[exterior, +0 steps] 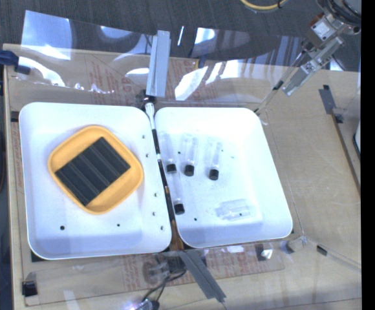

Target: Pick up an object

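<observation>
Jaws: state cannot be told; the gripper (289,86) sits at far right, above the table (317,192) beyond the right bin's (275,221) far corner, nothing seen in it. Near edge: tan table surface, metal brackets, clear sheeting. Left bin (32,237) holds an orange-rimmed pad (96,168) with a dark ribbed centre. Right bin: clear vials with black caps (189,155) standing near centre, a clear lying piece (231,208) nearer. Far side: dark carpet, yellow cable (258,4). Arm (336,5) enters upper right, angled down-left.
</observation>
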{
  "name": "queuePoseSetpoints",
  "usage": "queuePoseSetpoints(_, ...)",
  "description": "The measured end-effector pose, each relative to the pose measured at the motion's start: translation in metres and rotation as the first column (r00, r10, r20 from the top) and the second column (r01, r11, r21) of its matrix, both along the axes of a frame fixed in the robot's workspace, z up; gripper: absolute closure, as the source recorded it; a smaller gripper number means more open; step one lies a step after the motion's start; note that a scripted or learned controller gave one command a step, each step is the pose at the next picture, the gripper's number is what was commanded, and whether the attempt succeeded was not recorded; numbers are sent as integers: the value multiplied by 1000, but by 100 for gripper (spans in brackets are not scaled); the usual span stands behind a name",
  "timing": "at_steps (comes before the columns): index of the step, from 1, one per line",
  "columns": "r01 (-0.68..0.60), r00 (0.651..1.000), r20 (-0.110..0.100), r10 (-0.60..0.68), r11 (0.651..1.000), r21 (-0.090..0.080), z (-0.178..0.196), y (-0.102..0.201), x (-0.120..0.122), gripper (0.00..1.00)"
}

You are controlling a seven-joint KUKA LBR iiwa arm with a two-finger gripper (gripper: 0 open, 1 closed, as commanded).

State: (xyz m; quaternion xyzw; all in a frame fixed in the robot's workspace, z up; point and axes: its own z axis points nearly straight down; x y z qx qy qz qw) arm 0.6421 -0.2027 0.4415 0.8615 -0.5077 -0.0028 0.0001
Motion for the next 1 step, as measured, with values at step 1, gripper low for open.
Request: queuePoseSetpoints(1,9,1000,0,-9,1000,1,-167,6,15,100)
